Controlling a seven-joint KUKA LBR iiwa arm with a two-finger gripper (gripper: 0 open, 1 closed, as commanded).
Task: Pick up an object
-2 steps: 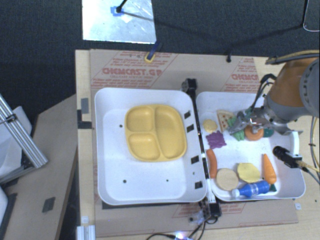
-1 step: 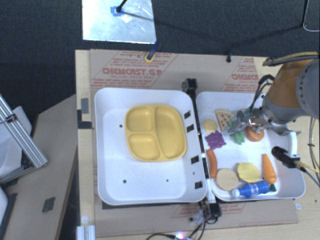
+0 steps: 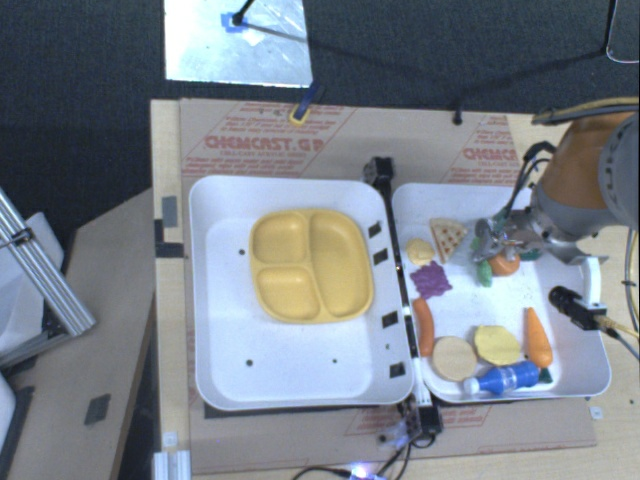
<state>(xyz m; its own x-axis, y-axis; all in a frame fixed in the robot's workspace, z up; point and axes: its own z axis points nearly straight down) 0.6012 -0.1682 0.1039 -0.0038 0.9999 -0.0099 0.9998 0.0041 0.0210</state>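
floor (image 3: 80, 58): dark carpet, probably | bench (image 3: 100, 268): tan | metal sheet (image 3: 235, 28): shiny

Even, bright overhead light, soft shadows, glare on the metal plate (image 3: 238, 26).

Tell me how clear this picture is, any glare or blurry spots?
Camera view: even, soft light with faint shadows; the silver sheet at the top catches bright glare. The yellow plate and toy food such as the orange carrot look fairly sharp, but the gripper area is blurred and cluttered.
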